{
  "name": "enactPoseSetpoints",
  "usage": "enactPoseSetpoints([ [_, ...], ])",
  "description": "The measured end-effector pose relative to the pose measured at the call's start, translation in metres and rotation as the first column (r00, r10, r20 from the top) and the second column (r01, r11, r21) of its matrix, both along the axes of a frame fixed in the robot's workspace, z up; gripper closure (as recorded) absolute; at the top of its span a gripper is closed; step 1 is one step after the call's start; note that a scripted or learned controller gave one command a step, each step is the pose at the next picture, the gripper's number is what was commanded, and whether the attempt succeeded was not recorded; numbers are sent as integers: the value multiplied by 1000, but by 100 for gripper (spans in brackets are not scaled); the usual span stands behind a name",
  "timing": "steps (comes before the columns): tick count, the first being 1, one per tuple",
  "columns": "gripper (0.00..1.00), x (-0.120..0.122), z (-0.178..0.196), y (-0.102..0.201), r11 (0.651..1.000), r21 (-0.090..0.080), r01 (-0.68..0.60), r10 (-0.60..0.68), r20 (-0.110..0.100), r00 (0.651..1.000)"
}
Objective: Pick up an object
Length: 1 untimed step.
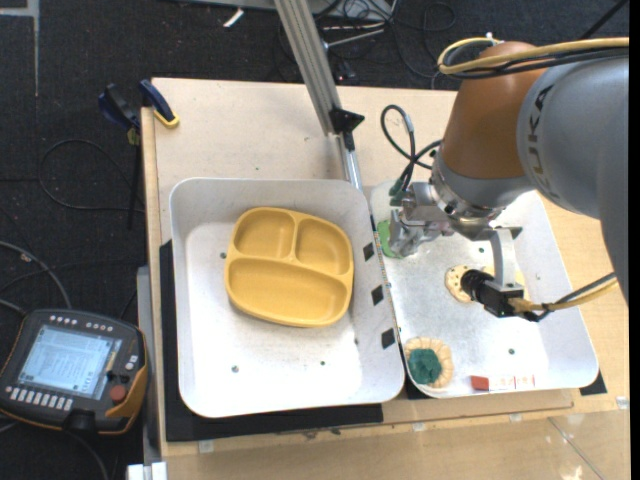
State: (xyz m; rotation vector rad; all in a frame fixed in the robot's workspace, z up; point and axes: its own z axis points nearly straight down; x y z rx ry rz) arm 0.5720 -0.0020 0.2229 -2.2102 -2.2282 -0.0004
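A yellow divided plate (pixel 290 266) lies in the left bin (pixel 200 368). In the right bin (pixel 560 358) a green round scrubber on a pale disc (pixel 426 362) sits near the front left corner. A small red and white flat piece (pixel 498 381) lies beside the front rim. A cream round object (pixel 459 283) sits mid-bin, partly hidden by a black part of the arm. My gripper (pixel 403 234) hangs low at the right bin's left side, close to the wall between the bins, with something green just beside it.
A slanted metal pole (pixel 315 58) rises behind the bins. A teach pendant (pixel 70 363) lies left of the bench, and a blue and yellow clamp (pixel 150 103) grips its back left corner. The arm's orange band (pixel 490 108) hangs over the right bin's back.
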Motion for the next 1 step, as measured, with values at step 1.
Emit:
enactPoseSetpoints([
  [1,100,-21,-4,55,1000,0,-1,1,-1,1000],
])
